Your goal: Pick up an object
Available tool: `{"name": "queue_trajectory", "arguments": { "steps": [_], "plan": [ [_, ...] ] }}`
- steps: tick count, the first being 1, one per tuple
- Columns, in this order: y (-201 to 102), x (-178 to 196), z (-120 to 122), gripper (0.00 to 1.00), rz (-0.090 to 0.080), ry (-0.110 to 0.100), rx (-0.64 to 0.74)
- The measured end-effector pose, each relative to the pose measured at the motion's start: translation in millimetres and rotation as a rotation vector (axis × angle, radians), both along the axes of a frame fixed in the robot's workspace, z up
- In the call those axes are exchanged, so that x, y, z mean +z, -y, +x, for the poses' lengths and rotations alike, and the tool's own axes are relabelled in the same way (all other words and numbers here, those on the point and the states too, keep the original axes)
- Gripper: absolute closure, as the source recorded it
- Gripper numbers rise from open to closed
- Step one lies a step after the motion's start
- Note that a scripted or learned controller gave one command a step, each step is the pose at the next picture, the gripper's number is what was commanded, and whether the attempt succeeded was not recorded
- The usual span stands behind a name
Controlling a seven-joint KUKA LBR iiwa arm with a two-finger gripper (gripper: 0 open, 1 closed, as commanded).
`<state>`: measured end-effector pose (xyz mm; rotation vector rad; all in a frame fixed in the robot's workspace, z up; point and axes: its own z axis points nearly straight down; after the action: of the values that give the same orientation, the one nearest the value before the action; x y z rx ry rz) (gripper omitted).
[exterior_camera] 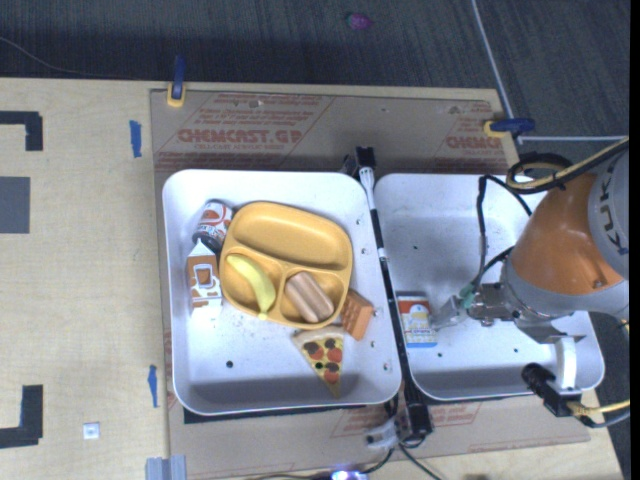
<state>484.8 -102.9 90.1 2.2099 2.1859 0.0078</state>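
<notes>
In the right bin, a small white carton with an orange top lies flat near the left wall. My gripper sits low just to the right of the carton, pointing at its right edge; I cannot tell whether it touches. The grey arm with its orange band comes in from the right over this bin.
The left bin holds a yellow divided plate with a banana and a hot dog. Around the plate lie a can, an orange-and-white box, a pizza slice and an orange wedge.
</notes>
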Motion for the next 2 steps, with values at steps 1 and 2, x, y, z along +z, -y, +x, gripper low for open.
{"name": "queue_trajectory", "arguments": {
  "steps": [1,2],
  "plan": [
    [-0.4,11.0,1.4,1.0,-0.001,0.004,0.002],
    [-69.5,94.7,2.3,1.0,0.021,-0.026,0.012]
  ]
}}
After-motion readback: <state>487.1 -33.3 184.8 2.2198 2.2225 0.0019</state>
